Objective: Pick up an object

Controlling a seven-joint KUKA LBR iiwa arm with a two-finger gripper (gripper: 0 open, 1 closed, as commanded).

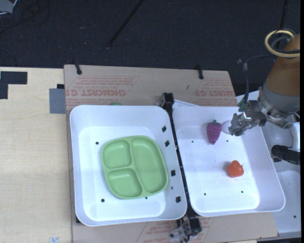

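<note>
A purple bunch of grapes (213,131) lies near the back of the right bin (245,201). An orange-red pepper-like toy (235,169) rests further forward in the same bin, towards its right side. My gripper (236,125) hangs over the bin's back right part, just right of the grapes and a short gap from them. I see nothing between its tips.
The left bin (86,135) holds a green three-compartment plate (134,166). A black clamp strip (173,151) runs between the two bins. The arm (282,85) enters from the right above the right bin's rim. Cardboard (142,87) lies behind the bins.
</note>
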